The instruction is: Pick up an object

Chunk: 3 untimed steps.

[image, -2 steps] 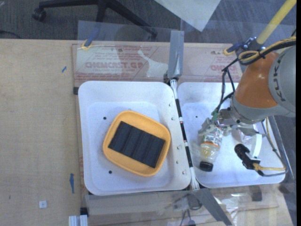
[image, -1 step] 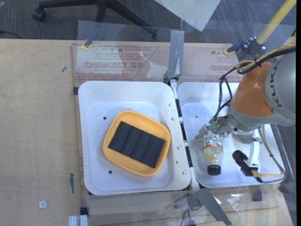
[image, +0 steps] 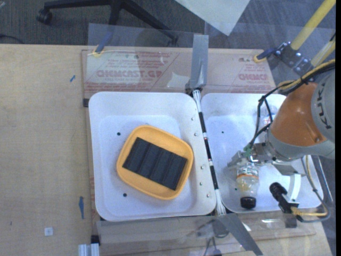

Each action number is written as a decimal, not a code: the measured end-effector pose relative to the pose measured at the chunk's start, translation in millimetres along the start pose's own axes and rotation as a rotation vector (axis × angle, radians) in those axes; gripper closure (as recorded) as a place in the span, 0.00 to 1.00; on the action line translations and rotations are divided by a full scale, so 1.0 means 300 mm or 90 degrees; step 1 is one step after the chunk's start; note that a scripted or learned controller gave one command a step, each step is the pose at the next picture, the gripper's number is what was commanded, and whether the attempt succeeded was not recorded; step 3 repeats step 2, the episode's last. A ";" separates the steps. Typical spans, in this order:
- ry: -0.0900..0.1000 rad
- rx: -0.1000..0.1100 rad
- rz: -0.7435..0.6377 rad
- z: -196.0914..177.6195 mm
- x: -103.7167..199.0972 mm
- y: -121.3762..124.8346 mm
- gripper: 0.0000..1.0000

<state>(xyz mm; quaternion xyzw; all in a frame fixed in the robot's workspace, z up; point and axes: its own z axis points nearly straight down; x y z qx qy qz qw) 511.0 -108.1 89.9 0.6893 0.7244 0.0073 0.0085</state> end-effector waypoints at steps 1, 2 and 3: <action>0.000 0.001 0.002 -0.024 -0.005 0.002 1.00; 0.002 0.016 -0.061 -0.300 0.155 0.351 1.00; 0.002 0.016 -0.061 -0.300 0.155 0.351 1.00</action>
